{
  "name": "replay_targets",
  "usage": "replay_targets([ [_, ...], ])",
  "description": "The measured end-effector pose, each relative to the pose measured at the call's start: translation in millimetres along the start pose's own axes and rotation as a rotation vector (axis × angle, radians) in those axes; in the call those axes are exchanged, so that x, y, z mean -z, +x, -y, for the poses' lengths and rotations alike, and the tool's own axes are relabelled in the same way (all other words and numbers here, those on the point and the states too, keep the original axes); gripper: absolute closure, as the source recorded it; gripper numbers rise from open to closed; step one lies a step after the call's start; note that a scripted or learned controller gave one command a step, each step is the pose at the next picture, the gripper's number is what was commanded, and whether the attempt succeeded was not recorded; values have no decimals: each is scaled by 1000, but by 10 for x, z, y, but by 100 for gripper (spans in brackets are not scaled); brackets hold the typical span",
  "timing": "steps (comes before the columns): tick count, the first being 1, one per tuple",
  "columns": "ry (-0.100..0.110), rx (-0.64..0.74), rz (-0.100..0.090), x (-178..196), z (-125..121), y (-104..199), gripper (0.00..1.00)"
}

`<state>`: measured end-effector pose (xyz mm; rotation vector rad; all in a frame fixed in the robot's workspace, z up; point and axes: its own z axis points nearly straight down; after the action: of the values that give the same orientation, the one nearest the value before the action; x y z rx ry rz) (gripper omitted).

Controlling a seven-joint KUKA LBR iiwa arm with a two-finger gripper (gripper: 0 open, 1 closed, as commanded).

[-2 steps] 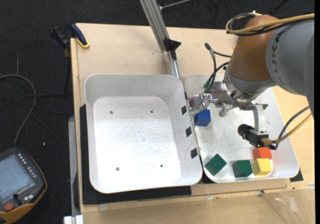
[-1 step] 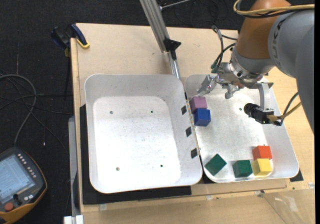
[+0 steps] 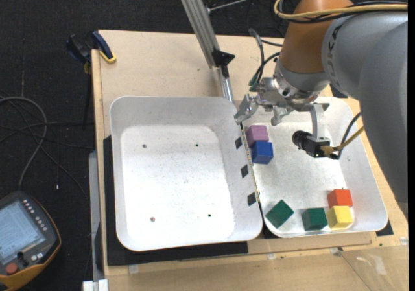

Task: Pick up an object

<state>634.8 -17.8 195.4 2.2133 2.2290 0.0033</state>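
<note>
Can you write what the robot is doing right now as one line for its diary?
phase: reaching | gripper: above right bin, near purple block and blue block | held: nothing seen

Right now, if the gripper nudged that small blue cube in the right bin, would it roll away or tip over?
The small blue cube has flat faces and looks solid, so it would probably slide, not roll. It touches a small purple cube behind it, so a push from the front would likely shove both. It looks rigid and light, so unlikely to squash.
</note>
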Motion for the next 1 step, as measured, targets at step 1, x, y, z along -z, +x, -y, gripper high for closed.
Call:
replay_targets([
  [1, 1, -5, 1, -1, 5, -32, 0],
])
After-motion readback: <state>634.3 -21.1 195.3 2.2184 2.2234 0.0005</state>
